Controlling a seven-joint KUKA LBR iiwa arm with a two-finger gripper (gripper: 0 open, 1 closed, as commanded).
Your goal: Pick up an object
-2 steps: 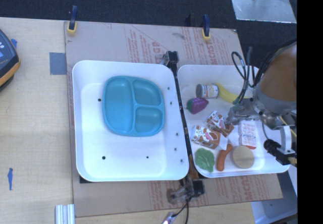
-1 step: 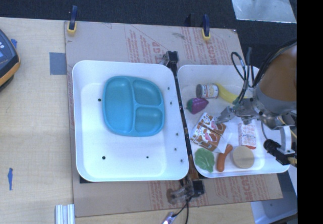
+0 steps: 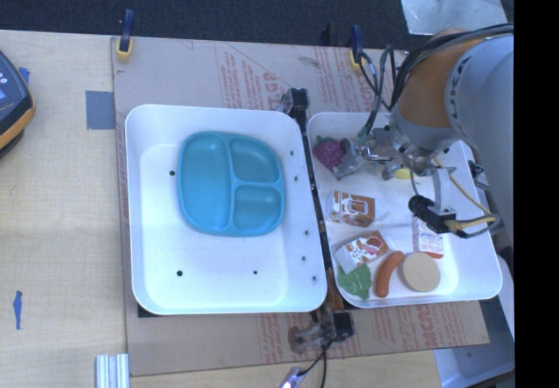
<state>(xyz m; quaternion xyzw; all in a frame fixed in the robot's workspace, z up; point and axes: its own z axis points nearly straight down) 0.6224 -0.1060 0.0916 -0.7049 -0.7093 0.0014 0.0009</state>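
The gripper (image 3: pixel 354 157), jaw gap impossible to judge, hangs with the purple object (image 3: pixel 329 151) just at its nine o'clock

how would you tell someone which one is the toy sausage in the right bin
Look in the right bin, the one crowded with small items, and go to its near edge. The sausage lies there at a slant between a green leafy piece and a round tan disc. It is the only long, reddish-orange, rounded thing among them.

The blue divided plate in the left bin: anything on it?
Empty. The blue divided plate shows bare blue in all three compartments.
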